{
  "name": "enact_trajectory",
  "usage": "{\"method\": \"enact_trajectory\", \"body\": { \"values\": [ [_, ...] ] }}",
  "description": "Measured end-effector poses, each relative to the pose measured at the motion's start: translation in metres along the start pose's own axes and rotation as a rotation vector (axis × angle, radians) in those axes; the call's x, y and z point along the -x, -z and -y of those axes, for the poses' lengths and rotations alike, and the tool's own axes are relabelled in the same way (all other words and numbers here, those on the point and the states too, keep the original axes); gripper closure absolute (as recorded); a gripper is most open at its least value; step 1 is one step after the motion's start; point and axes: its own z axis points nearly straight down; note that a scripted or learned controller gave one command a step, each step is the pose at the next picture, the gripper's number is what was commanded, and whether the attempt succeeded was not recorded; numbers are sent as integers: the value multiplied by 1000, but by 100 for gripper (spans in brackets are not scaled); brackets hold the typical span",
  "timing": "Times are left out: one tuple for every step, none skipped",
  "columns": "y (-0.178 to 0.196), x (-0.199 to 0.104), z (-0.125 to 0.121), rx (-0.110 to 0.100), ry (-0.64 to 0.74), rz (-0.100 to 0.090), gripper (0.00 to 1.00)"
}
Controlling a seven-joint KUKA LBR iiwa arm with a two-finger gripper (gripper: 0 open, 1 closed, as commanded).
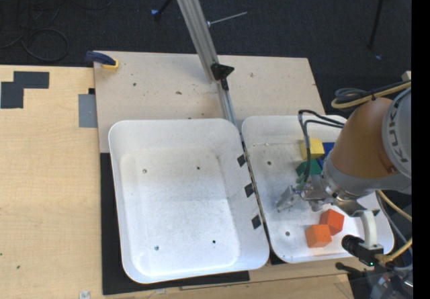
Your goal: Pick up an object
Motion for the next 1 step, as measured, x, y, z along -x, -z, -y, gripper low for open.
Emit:
{"method": "enact_trajectory", "body": {
  "values": [
    [13,3,-1,5,-7,1,100]
  ]
}}
